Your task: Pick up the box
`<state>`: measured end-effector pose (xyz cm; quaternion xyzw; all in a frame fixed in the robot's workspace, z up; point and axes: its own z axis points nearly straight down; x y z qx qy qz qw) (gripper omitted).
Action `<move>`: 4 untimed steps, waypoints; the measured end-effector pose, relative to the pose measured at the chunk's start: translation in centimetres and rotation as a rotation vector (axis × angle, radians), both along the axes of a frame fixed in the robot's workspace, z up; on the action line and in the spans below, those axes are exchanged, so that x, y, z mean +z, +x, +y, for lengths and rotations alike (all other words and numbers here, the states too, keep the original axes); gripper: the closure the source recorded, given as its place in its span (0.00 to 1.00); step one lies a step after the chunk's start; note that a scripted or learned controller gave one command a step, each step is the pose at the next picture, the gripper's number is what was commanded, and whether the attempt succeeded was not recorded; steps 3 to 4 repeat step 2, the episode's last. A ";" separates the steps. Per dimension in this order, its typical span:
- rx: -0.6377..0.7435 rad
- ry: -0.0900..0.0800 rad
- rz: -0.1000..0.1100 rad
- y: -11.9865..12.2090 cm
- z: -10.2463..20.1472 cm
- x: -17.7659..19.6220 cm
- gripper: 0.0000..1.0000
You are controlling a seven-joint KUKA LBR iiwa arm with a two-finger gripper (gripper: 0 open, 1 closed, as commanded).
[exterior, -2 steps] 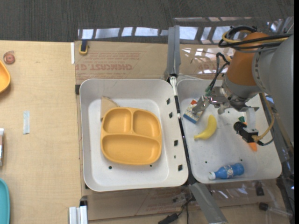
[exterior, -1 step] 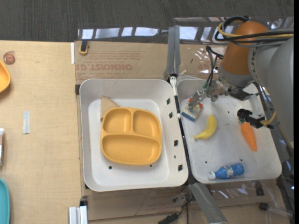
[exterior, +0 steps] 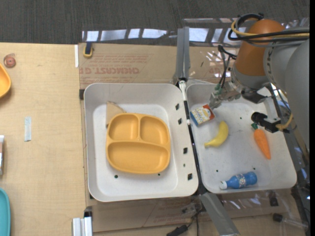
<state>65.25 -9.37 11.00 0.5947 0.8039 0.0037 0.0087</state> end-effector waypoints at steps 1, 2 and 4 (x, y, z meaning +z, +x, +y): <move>0.000 0.000 0.000 0.0 0.0 0.0 0.00; 0.057 0.003 0.019 -4.5 -0.9 -1.8 0.00; 0.057 0.003 0.019 -4.5 -0.9 -1.8 0.00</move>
